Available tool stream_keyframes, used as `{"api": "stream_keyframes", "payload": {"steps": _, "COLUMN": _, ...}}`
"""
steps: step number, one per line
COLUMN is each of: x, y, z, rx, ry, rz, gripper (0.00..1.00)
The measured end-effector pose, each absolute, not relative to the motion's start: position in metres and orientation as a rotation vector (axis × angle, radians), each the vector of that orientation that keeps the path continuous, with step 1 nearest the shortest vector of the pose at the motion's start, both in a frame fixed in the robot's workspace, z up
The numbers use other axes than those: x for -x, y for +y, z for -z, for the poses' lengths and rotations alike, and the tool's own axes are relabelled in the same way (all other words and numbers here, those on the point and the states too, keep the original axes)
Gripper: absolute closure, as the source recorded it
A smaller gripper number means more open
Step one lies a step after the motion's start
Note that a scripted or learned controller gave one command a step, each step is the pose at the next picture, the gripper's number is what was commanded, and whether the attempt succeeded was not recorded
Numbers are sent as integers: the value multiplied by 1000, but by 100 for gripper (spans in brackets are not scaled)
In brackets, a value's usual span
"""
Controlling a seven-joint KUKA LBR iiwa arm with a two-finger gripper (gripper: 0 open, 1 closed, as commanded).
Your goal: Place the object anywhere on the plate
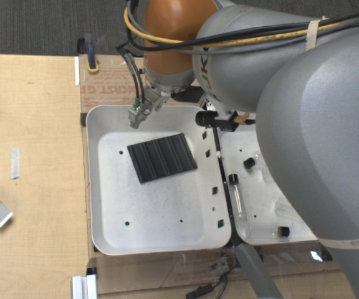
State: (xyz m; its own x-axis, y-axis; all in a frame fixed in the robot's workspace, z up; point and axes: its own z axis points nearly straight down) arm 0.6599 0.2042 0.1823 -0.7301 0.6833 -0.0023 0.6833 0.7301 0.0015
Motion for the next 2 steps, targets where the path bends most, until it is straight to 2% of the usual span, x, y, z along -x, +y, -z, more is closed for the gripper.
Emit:
{"api": "stream_keyframes", "payload": {"steps": 1, "x": -636, "y": 223, "z": -144, "rx": -432, "ry": 3111, "rz": -1, "gripper": 100}}
{"api": "stream_keyframes", "payload": {"steps": 2, "x": -620, "y": 228, "z": -92, "rx": 183, "ry": 3135, "rz": -2, "gripper": 100}}
